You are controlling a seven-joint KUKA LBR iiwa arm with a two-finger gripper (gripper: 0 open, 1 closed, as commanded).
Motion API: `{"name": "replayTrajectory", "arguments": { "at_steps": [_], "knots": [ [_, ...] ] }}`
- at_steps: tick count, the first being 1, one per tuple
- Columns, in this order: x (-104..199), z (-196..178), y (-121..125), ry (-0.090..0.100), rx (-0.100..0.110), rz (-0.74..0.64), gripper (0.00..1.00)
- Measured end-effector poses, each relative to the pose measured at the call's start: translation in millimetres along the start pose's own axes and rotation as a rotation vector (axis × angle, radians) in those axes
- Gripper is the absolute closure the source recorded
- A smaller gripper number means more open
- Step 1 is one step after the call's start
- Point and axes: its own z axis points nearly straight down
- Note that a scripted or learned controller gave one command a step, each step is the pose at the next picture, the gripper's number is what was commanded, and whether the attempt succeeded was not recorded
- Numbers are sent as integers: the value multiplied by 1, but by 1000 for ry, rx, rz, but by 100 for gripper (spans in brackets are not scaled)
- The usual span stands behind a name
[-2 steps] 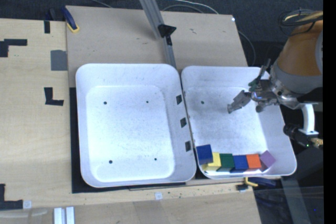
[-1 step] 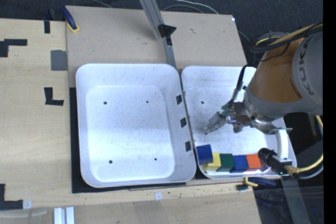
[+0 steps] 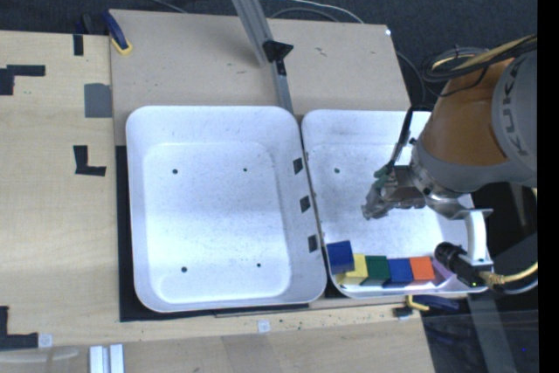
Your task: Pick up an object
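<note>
Coloured blocks (image 3: 382, 268) line the right bin's (image 3: 349, 140) near edge; gripper (image 3: 377, 203), seemingly empty, hovers above.

I count two bins (image 3: 140, 188), and five blocks: two blue (image 3: 339, 254), one yellow (image 3: 353, 276), one green (image 3: 376, 267), one orange (image 3: 422, 268).

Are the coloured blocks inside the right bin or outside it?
Inside. The coloured blocks lie in a row within the right bin, against its near wall.
</note>
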Motion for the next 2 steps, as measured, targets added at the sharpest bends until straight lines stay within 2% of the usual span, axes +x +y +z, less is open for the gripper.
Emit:
{"name": "replayTrajectory", "arguments": {
  "at_steps": [1,2],
  "knots": [
    [-104,-105,55,-8,-13,6,100],
    [-101,42,151,-1,1,-1,100]
  ]
}}
